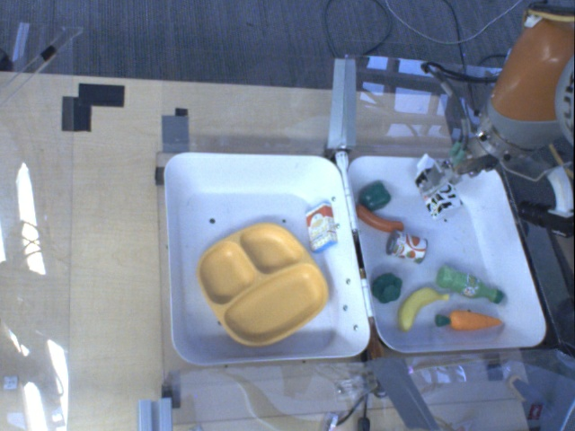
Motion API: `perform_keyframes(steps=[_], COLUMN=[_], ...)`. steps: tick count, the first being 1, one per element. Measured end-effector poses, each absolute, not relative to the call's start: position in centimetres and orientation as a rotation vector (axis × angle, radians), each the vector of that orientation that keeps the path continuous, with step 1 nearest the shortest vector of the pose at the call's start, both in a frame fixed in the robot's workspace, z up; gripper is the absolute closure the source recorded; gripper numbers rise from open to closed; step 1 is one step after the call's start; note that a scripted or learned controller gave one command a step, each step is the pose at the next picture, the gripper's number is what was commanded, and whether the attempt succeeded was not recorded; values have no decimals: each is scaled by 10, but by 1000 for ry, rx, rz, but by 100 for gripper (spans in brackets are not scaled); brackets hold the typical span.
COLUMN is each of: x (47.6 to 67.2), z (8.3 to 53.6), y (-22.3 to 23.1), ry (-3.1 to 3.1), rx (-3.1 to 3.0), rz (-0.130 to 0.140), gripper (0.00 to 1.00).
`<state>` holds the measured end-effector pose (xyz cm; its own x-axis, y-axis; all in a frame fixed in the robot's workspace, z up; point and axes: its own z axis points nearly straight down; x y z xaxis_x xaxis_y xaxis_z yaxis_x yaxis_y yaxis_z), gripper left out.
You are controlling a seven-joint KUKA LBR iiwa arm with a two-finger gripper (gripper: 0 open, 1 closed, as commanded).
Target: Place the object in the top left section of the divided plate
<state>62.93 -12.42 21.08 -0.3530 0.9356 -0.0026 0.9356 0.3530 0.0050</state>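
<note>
The yellow divided plate (pixel 262 282) lies in the left bin, with two small sections on its far side and one large section at the front. A small red, white and blue carton (pixel 321 226) lies on the bin floor just beyond the plate's far right rim. My gripper (pixel 456 162) hangs over the far part of the right bin, under the orange band of the arm. Directly below and left of it sits a white carton with black patches (pixel 439 196), tilted; whether the gripper touches it cannot be told.
The right bin (pixel 521 268) also holds a dark green piece (pixel 374 195), a sausage (pixel 380 220), a small can (pixel 407 247), another green piece (pixel 387 286), a banana (pixel 419 304), a green bottle (pixel 467 285) and a carrot (pixel 470 321). A metal divider (pixel 340 106) stands between the bins.
</note>
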Motion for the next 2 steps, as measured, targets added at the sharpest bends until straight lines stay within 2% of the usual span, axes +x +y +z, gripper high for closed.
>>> perform_keyframes(steps=[1,2], x=[671,671], z=[252,252], y=[-133,-133], ry=[2561,2561], rx=[1808,1808], rz=[4,4], gripper=[100,0])
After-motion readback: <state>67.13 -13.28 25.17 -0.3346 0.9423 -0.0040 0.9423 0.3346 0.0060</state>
